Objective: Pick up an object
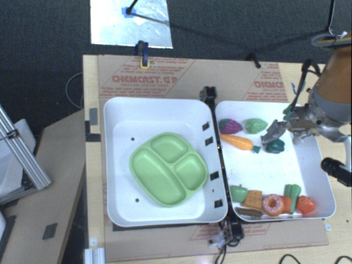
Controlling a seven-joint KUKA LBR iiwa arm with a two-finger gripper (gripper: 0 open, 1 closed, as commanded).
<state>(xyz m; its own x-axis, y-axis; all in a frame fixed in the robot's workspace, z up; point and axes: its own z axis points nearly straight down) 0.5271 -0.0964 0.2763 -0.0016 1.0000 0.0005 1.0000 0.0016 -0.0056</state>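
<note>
Approach step of a pick: the grey two-finger gripper (pixel 273 133), reaching in from the right of the frame, hangs over the upper part of the right shallow white bin (pixel 313 172), just above a small dark-teal plastic toy (pixel 274 146) lying beside an orange plastic carrot (pixel 236 142). Nothing is seen between its fingers, and whether they stand apart or together cannot be told. The next move probably calls for a straight descent onto the teal piece, avoiding the carrot, followed by closing; the left bin (pixel 118 147) carries a pale-green divided plate (pixel 168 169).

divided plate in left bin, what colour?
Light green divided plate, seen in the camera view.
</note>
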